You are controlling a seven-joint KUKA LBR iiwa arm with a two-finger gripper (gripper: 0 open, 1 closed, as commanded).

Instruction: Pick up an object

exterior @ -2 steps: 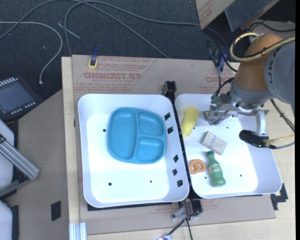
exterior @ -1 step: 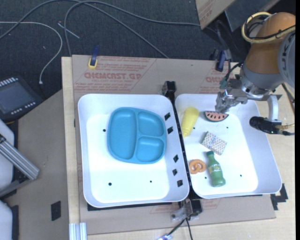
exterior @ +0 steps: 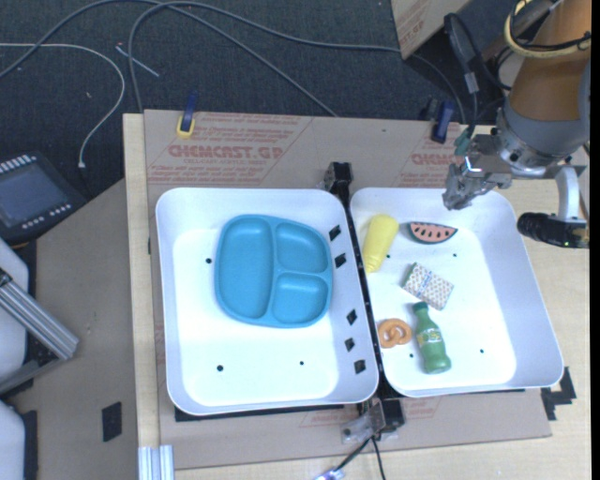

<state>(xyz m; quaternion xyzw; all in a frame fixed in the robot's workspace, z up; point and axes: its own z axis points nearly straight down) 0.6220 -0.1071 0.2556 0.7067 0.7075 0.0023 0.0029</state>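
We see a plate [exterior: 272, 272] in the left bin [exterior: 187, 375]. In the right bin [exterior: 534, 309], our bottle [exterior: 430, 341] lies beside the pretzel [exterior: 394, 332].

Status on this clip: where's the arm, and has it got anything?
Tool hovering over right bin's far edge. Nearest it, watermelon slice, untouched on the bin floor. Nothing in the way.

We see a dark grey carpeted floor [exterior: 281, 47] beyond the bench, with thin pale cables [exterior: 103, 56] looping across it. A sheet of printed cardboard [exterior: 244, 150] covers the wooden bench top [exterior: 94, 328], held at its far edge by a blue clamp [exterior: 188, 114]. A dark screen device [exterior: 33, 192] sits at the left, beside an aluminium rail [exterior: 33, 314]. A cardboard box [exterior: 422, 23] stands at the top.
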